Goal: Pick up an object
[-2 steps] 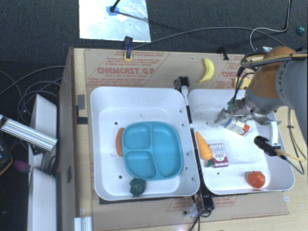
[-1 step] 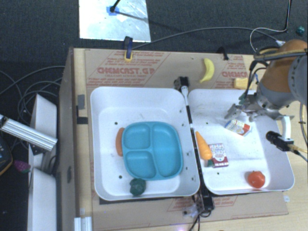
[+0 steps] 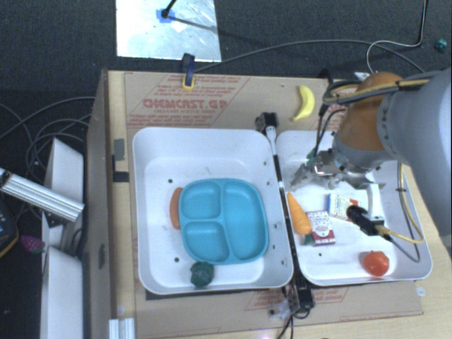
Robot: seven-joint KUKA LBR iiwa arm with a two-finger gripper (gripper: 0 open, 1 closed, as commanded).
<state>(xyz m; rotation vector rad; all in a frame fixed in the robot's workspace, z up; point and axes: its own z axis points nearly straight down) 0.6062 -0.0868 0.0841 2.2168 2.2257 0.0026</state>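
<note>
The gripper (image 3: 316,173) hangs low over the back left part of the right bin (image 3: 406,270), under the grey arm with its orange band (image 3: 364,122). Nothing shows between its fingers. Just in front of it lie an orange carrot (image 3: 299,214), a small red and white box (image 3: 321,229) and a blue and white packet (image 3: 340,205). A red tomato (image 3: 376,262) sits at the bin's front right. In the left bin (image 3: 152,189) a blue divided plate (image 3: 223,219) lies flat, with an orange sausage-shaped piece (image 3: 174,208) at its left edge and a dark green lump (image 3: 202,274) in front.
A yellow banana (image 3: 305,103) lies on the cardboard bench top behind the right bin. The divider (image 3: 281,189) between the bins runs close to the gripper's left. A blue clamp (image 3: 188,66) sits at the bench's back edge.
</note>
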